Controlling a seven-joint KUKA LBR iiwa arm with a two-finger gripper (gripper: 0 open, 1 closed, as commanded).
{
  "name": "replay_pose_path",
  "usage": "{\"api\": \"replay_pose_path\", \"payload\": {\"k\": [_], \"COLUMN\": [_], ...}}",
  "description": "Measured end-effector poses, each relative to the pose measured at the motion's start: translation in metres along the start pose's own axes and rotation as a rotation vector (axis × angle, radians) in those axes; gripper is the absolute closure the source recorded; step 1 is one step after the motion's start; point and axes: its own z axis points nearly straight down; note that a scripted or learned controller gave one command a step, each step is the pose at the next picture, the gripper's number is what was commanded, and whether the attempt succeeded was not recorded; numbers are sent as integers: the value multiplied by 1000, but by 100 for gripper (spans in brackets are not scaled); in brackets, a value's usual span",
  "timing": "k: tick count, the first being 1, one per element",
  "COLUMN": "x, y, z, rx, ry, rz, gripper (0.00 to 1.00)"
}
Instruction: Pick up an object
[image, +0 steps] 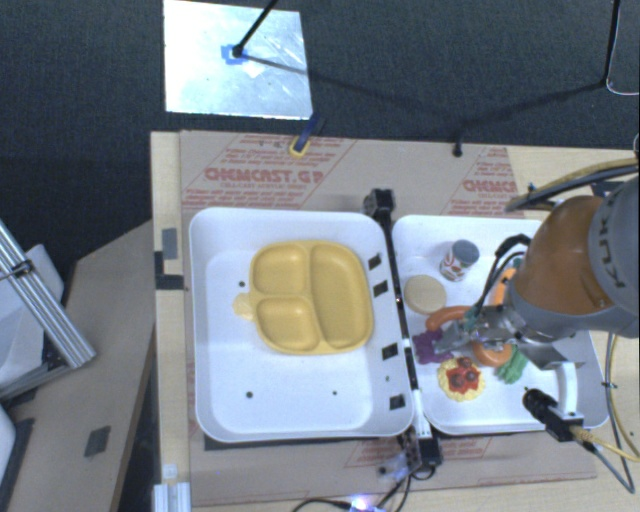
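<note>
**Arm crowding the toy food in the right bin**

While the arm (575, 265) is hanging over the right bin (440, 228), you are looking at a tight huddle of small toy foods beneath its wrist. Taking the yellow divided plate (305, 297) in the left bin (215, 300) as your landmark, everything worth picking is lying to its right, past the bins' shared wall. Nearest that wall are a tan round disc (425, 294) and, beyond it, a small can (459, 259). Below the disc a purple piece (428, 347), an orange piece (445, 317) and a little pizza (460, 379) are sitting close together, with a green piece (513, 366) just beside them.

The gripper (478, 335) is sitting low among these pieces, and I cannot tell how it is set or whether it is gripping anything.

These look like light, hollow plastic toys: stiff, smooth and probably slippery, so they are likely to squirt sideways if pinched off-centre. The can is offering the cleanest hold, across its straight sides. The flat disc and pizza are giving you little to take except their edges.

The arm is hiding part of the bin, and the huddled pieces are overlapping, so their outlines are hard to separate.
</note>
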Motion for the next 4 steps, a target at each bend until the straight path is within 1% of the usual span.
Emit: {"api": "replay_pose_path", "payload": {"k": [1, 2, 3, 4], "x": [-1, 8, 8, 57], "y": [1, 5, 8, 50], "z": [-9, -58, -112, -109], "rx": [-3, 4, 3, 6], "ry": [-3, 2, 2, 5], "rz": [1, -4, -4, -9], "gripper": [100, 100, 100, 100]}}
